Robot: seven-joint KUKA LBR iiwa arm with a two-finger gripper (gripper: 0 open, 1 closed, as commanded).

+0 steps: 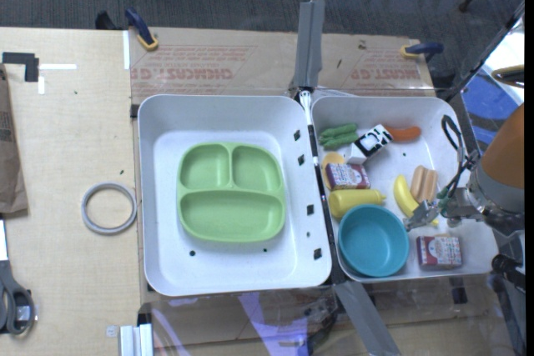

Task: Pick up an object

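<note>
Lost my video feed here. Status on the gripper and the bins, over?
Gripper low in right bin, between banana and blue bowl. Nothing seen between fingers. Red packet close by. Green tray alone in left bin.

Green three-compartment plate (231, 193) in the left bin (158, 204), grey tape ring (109, 207) on the wooden bench (67, 121) (left of that bin), scissors (12, 304) at the lower left edge, brown cardboard sheet (217, 62) behind both bins
</note>
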